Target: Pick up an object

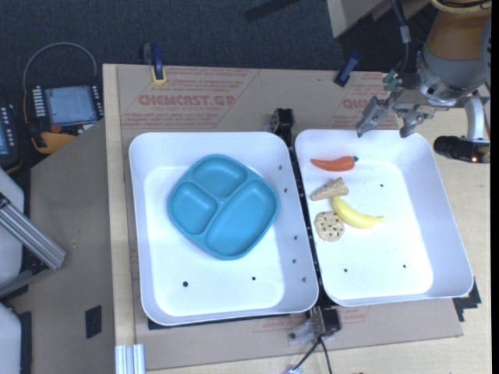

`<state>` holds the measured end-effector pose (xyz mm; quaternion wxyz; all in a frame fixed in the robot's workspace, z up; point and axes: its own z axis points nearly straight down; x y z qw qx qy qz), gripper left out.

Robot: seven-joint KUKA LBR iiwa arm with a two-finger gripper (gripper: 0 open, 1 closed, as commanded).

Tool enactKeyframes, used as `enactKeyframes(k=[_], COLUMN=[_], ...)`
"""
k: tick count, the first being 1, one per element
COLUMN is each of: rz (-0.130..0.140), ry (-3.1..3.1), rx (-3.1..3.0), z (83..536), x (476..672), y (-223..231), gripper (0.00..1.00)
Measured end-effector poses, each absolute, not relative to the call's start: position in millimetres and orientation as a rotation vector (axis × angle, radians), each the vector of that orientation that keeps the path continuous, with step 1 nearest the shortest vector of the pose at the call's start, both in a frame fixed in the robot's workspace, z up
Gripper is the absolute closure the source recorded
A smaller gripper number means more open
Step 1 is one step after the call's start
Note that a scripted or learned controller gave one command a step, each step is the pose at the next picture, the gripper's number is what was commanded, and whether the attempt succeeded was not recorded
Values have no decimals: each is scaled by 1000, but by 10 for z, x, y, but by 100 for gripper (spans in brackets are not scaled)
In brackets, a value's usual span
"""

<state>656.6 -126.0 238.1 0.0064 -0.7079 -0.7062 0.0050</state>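
Fingers spread and empty, the claw [387, 121] hangs over the right bin's [444, 209] far rim, with the carrot [333, 163] just below it, likely light, stiff and smooth, best pinched across its thick middle.

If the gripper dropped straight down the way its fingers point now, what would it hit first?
Probably the far rim of the right bin, or bare floor just inside it. The gripper hangs open above that edge; the carrot lies left of the line, though depth is unclear.
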Motion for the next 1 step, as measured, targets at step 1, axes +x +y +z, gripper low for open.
enactKeyframes(k=[1], rz=[2], ry=[-2221], rx=[-2221], z=[2474], x=[6589], y=[-1257], gripper=[0])
